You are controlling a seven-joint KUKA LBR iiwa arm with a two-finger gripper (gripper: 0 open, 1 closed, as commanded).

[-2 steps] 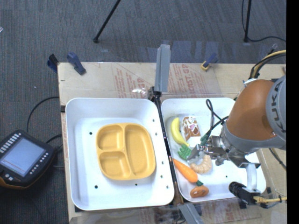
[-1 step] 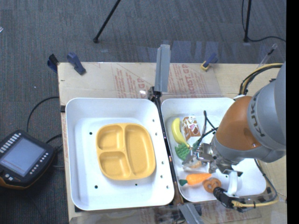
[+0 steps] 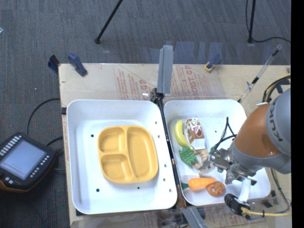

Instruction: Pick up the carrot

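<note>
On the cardboard [image 3: 199,82] lining the bench we can make out red printing, upside down from this camera and too slanted to read with confidence, and on the arm's orange band [image 3: 254,134] a few dark letters that look like the start of "KUKA" run up the right side. The snack packet [image 3: 194,129] in the right bin [image 3: 216,106] carries a printed picture, but its wording is too small for us to read. The carrot [image 3: 200,183] lies flat near the front wall of the right bin, its long axis running left to right, green stub toward the left and the orange body ending just beside a round orange slice [image 3: 216,189]. The gripper [image 3: 207,159] sits above the carrot, next to a green leafy toy [image 3: 188,156] and near a banana [image 3: 179,133]; we cannot tell how its jaws stand. The left bin [image 3: 80,127] holds a yellow divided plate [image 3: 152,148].
</note>
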